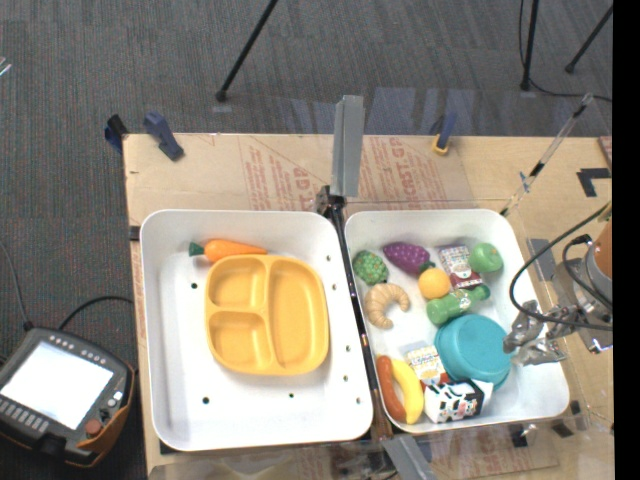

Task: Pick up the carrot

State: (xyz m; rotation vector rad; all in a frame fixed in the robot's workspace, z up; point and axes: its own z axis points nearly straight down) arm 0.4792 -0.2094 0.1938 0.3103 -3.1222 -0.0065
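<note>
The carrot (235,249) is orange with a green stub at its left end. It lies flat in the left bin (170,368), touching the far edge of the yellow divided plate (267,314). My gripper (533,340) hovers at the right edge of the right bin (545,393), just right of the teal bowl (470,349). It is far from the carrot, with the whole right bin and the plate between them. Nothing is visibly held.
The right bin holds several toys: a croissant (384,303), purple grapes (406,257), an orange (433,283), a green apple (487,257), a green bottle (455,305), a banana (404,388) and a milk carton (455,400). A grey post (347,148) stands behind the bins.
</note>
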